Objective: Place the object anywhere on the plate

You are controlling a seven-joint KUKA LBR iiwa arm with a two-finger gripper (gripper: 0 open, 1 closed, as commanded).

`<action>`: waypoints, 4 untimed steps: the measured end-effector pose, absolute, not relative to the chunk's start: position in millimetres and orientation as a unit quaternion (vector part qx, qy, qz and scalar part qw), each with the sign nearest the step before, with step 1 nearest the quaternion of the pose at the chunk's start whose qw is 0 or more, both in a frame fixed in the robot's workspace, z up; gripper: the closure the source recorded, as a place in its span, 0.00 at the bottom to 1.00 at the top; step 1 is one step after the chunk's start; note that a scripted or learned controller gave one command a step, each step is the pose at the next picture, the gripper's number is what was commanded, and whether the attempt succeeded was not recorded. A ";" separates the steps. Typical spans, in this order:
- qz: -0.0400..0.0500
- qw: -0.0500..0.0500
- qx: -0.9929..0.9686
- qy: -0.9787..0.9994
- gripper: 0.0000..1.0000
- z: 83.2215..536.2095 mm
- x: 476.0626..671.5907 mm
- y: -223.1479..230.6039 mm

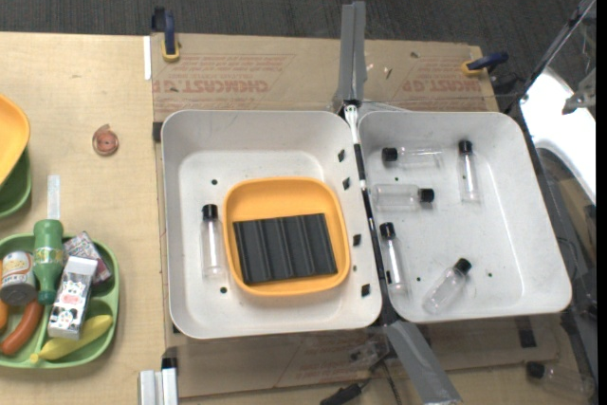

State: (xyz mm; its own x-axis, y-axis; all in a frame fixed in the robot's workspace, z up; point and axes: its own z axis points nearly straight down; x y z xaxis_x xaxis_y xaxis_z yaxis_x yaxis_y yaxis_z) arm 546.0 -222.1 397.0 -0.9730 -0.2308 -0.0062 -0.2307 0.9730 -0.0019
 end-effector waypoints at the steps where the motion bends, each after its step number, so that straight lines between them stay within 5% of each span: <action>1: 0.001 0.001 -0.371 0.929 0.00 360.1 515.3 -221.5; 2: 0.001 0.001 -0.575 0.818 0.00 342.3 509.2 -221.3; 3: 0.001 0.002 -0.713 0.702 0.00 311.5 542.5 -214.9; 4: 0.001 0.003 -0.774 0.633 0.00 370.6 590.8 -217.6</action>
State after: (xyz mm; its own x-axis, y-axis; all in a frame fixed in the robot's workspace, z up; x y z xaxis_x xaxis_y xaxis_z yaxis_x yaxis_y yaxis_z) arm 590.8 -217.6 370.6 0.1975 -0.9803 -0.0043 -0.9803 -0.1975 -0.0034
